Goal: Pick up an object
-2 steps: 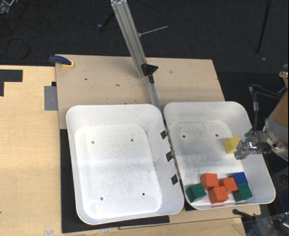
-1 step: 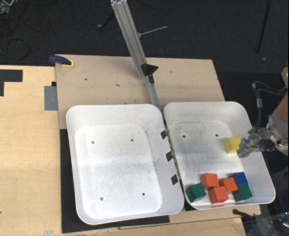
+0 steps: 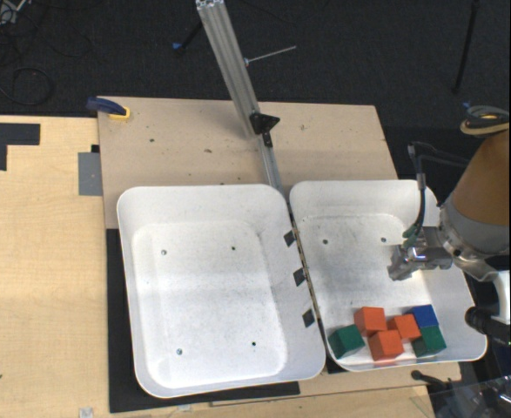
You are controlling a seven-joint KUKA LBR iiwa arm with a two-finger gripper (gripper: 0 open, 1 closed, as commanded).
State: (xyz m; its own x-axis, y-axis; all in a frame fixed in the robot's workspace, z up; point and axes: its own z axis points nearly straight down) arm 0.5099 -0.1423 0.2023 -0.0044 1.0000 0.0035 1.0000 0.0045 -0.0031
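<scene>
Several small blocks lie huddled at the near edge of the right bin [image 3: 351, 200]: an orange block [image 3: 371, 319], another orange block [image 3: 386, 345], a third orange one [image 3: 406, 326], a blue block [image 3: 425, 316], a green block [image 3: 346, 340] and a second green block [image 3: 430, 344]. My gripper [image 3: 403, 266] hangs over the right side of that bin, a little above and behind the blocks. Nothing shows between its fingers.
The left bin [image 3: 205, 290] sits beside the right one, with black clips [image 3: 297, 277] along the shared edge. A slanted aluminium bar [image 3: 234, 68] rises behind the bins. The arm's orange band [image 3: 486, 185] is at the far right.
</scene>
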